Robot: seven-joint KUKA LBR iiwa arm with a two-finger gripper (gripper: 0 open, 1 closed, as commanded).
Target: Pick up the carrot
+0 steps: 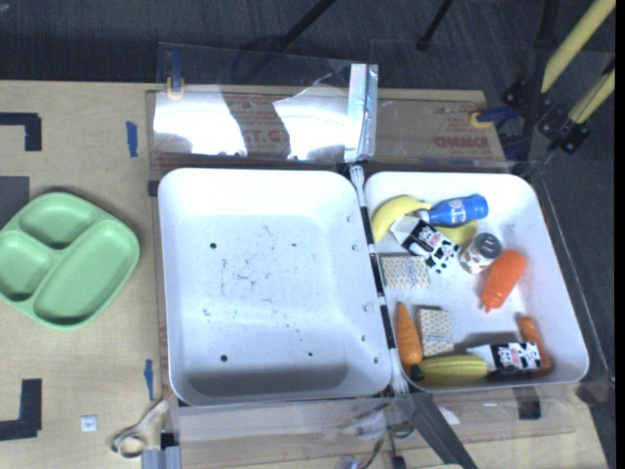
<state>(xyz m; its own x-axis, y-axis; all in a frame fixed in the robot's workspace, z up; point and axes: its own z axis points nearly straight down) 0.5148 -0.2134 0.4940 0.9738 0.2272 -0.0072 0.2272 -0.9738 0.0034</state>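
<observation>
Task status: not begun as far as I could judge; the carrot lay loose in the right bin, toward its right side, tilted, just beside a small round tin. Gripper: state I could not tell. Right bin, further contents: banana, blue bottle, cow-patterned carton, two waffle-like squares, corn cob, a second black-and-white carton, a slim orange piece against the left wall, possibly another carrot. Left bin: I saw only scuff marks. Bench, far left: green divided plate. Remaining: reach, grasp, lift.
</observation>
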